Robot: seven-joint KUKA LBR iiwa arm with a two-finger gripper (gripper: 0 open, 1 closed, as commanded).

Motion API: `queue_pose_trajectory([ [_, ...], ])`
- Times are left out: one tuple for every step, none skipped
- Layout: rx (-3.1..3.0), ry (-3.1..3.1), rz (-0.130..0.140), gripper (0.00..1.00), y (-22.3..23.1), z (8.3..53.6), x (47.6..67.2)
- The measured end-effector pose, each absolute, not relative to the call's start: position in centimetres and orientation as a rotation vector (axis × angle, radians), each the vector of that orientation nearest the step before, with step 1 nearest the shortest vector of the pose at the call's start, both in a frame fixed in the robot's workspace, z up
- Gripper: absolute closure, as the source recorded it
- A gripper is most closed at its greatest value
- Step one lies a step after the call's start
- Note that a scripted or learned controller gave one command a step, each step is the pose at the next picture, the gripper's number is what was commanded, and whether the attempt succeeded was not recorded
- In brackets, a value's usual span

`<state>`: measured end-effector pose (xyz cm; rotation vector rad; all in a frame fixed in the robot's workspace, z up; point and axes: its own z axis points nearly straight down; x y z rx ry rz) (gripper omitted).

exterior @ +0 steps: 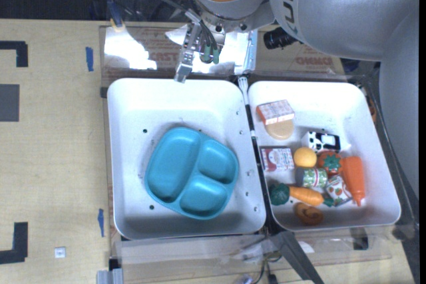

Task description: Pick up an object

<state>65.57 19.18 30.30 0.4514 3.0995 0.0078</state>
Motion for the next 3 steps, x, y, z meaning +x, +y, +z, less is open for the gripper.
queue_pose_trajectory([
  [0.465,3.106,0.002,1.0,17.4,27.3,64.2],
  [0.087,3.133,0.006,1.0,22.7,26.2,65.9],
  [-0.509,3.088,0.006,1.0,22.6,28.5,65.3],
])
